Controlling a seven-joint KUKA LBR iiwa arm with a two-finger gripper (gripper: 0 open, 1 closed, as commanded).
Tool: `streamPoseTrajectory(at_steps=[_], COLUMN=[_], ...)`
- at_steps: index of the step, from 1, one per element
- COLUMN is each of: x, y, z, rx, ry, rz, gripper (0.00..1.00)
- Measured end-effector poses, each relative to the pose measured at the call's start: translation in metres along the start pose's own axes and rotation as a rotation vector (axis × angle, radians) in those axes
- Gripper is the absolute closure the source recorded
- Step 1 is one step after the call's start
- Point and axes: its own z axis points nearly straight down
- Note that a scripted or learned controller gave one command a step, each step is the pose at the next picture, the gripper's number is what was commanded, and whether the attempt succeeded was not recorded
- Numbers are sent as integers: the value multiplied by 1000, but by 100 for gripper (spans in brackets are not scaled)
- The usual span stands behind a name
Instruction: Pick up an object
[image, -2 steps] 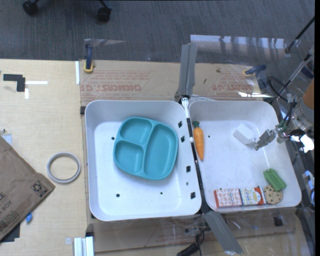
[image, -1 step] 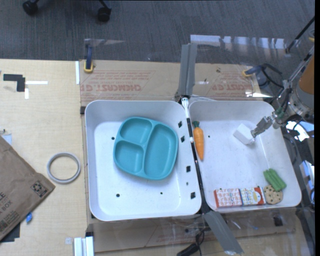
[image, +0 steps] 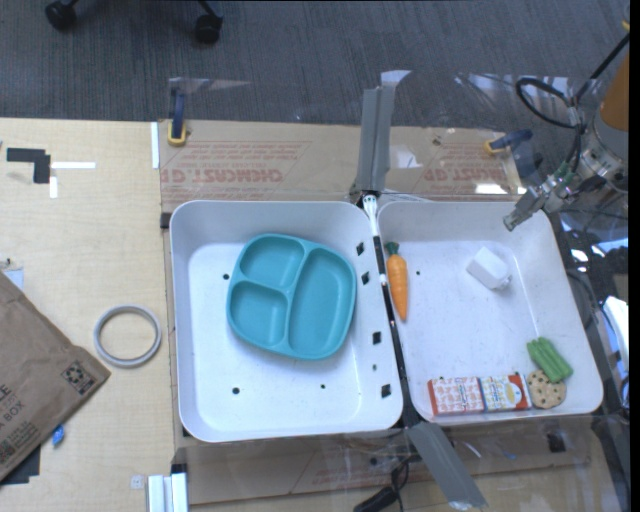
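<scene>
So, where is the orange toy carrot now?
The orange toy carrot lies in the right white bin, against its left wall, beside the divider; the teal divided plate sits in the left bin.

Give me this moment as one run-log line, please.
gripper: above right bin's far corner, holding nothing | carrot, white block: untouched | plate: left bin

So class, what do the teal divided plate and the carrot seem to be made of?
Teal plate: likely moulded plastic, matte; even colour, smooth rounded compartment ridges. Carrot: probably a plastic toy; uniform orange, slight sheen, stiff green top, though material stays uncertain at this size.
</scene>
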Motion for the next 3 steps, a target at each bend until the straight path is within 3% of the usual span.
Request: streamPoseTrajectory(at_steps=[3], x=[2], y=[-4], z=[-5], rx=[-2], ry=[0], rz=[-697], gripper=[0])
